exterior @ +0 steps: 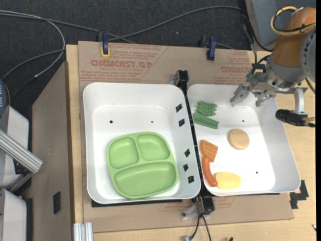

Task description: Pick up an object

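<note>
My tool [249, 97] hangs at the one-o'clock corner of the right bin [281, 149], its two fingers spread apart with nothing between them, so it is released and grasping nothing. I judge this the approach step: no object has been chosen by contact, and the pick is not yet begun.

The candidates all lie in the right bin. The green beans [205, 114] sit toward ten o'clock of that bin, the nearest thing to my tool, off at its eight o'clock. The tan bun [238, 138] lies near the bin's middle, apart from the rest. Along the bin's left wall, toward seven o'clock, the orange wedge [209, 149], the carrot [208, 171] and the yellow piece [227, 180] crowd together, the carrot touching or almost touching the yellow piece. The left bin [95, 134] carries a green tray [143, 164].

Next I would need to move toward six or seven o'clock, centre over one object and descend with the fingers either side of it. The bun looks the cleanest choice, standing alone; the crowded trio risks a finger landing on a neighbour.
</note>
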### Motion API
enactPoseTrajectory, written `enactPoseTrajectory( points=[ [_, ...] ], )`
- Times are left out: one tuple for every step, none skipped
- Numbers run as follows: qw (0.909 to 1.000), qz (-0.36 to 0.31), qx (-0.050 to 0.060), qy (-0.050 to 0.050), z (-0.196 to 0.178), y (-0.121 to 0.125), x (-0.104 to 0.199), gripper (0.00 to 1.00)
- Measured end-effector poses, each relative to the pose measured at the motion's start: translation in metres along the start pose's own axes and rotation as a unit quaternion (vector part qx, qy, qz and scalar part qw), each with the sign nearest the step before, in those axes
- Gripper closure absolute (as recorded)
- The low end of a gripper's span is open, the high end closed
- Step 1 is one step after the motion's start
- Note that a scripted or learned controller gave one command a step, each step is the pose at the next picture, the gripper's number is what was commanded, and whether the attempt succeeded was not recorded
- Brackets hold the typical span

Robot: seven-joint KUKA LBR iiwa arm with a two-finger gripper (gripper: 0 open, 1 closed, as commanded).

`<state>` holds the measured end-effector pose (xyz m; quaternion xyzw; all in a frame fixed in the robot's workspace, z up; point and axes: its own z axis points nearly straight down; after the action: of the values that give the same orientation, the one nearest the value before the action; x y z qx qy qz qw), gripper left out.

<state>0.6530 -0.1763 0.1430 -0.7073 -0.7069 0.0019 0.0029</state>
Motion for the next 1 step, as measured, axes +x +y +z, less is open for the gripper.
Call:
enactPoseTrajectory(
  points=[
    [1.0000,-0.001,0.000,0.000,0.0530,-0.0006,0.0008,0.00]
  ],
)
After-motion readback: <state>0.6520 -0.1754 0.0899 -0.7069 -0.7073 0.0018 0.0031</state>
